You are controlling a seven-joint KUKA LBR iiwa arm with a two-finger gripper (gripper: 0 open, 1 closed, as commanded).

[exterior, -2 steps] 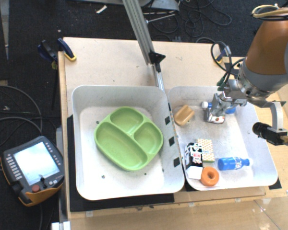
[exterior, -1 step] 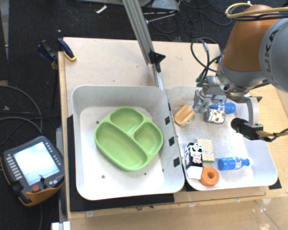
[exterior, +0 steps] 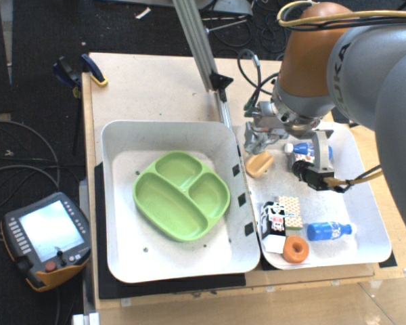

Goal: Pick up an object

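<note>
Over the right bin [exterior: 365, 239], near its far-left corner, the gripper [exterior: 256, 143] hangs just above a tan bread-like piece [exterior: 259, 164]; jaw state unclear. Nearer items, an orange donut [exterior: 296, 249], blue bottle [exterior: 329, 231] and patterned carton [exterior: 282, 217], crowd the front edge. A green tray [exterior: 181, 195] lies in the left bin [exterior: 122, 249].

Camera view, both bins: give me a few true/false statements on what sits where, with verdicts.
1. The green divided plate lies in the left bin. True.
2. The orange donut sits in the left bin. False: it is in the right bin, near the front edge.
3. The blue bottle lies on its side. True.
4. The gripper hangs over the green plate. False: it is over the right bin, just above the tan bread piece.
</note>
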